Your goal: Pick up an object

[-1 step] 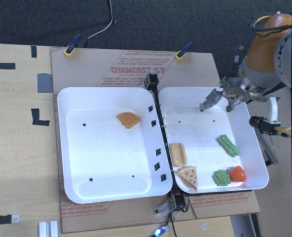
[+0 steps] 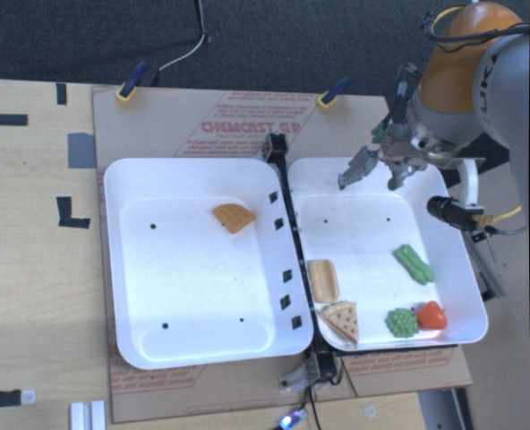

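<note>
Gripper [image 2: 373, 176]: fingers spread, nothing between them, above right bin [image 2: 372, 240]. Right bin: bread roll [image 2: 323, 280], sandwich wedge [image 2: 342, 321], green pod [image 2: 414, 264], broccoli [image 2: 401, 322], red pepper [image 2: 431, 315]. Left bin [image 2: 131, 267]: waffle piece [image 2: 234, 217].

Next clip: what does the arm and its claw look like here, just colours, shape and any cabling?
The arm is grey and rounded, with a glossy orange band above the wrist. Thin dark cables loop beside the band. The claw is a small grey metal unit with two slim dark fingers, and a green spot shows on its body. A black cylinder with a yellowish cable sits beside it.
</note>
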`<action>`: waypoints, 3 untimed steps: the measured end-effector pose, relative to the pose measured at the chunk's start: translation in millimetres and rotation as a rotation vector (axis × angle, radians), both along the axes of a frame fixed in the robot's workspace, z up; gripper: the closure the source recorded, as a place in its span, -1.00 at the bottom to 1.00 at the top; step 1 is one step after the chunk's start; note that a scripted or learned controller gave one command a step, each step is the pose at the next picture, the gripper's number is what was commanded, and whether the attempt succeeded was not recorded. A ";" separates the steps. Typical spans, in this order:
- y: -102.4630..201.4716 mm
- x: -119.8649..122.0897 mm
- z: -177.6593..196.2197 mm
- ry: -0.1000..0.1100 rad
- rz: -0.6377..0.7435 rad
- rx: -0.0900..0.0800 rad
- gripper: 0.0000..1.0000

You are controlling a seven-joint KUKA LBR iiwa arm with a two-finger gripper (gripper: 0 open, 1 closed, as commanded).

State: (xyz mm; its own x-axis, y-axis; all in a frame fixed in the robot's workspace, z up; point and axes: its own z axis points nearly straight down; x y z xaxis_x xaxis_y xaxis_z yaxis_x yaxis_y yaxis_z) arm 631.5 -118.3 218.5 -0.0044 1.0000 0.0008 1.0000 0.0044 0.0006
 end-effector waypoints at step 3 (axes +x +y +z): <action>98.6 -150.9 -42.6 0.017 -0.003 0.000 -1.00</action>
State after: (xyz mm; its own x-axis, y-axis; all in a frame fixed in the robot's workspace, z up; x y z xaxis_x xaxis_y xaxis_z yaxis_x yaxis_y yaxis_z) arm 480.6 -19.7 175.9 -0.0011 1.0000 0.0009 0.9999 0.0011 -0.0161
